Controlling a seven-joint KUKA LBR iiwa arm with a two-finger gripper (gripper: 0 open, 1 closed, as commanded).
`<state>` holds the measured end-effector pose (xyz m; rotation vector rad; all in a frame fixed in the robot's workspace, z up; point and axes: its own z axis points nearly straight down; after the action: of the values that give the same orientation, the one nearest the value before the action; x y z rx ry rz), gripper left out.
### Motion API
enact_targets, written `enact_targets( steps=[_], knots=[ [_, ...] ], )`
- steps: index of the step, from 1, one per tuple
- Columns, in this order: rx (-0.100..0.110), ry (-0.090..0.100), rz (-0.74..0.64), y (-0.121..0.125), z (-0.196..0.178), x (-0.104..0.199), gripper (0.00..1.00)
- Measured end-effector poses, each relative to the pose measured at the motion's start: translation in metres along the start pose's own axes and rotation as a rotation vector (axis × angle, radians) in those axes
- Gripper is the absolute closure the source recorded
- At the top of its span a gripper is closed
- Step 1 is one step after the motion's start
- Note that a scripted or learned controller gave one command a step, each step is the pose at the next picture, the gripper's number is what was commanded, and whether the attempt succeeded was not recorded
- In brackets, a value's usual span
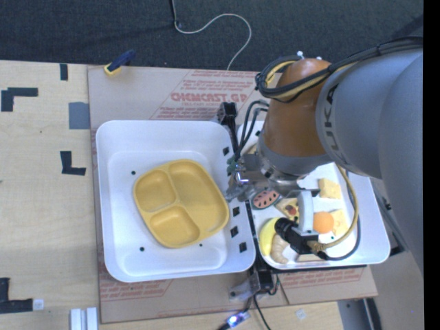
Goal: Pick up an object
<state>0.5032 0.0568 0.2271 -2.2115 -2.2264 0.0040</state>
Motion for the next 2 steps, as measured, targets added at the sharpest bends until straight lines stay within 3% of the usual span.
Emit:
enact_targets(
  steps=[1, 2],
  knots=[
    [0.001, -0.001, 0.004, -0.025, 0.007, 0.023, 1.0],
    [-0.001, -0.002, 0.005, -0.015, 0.014, 0.027, 1.0]
  ],
)
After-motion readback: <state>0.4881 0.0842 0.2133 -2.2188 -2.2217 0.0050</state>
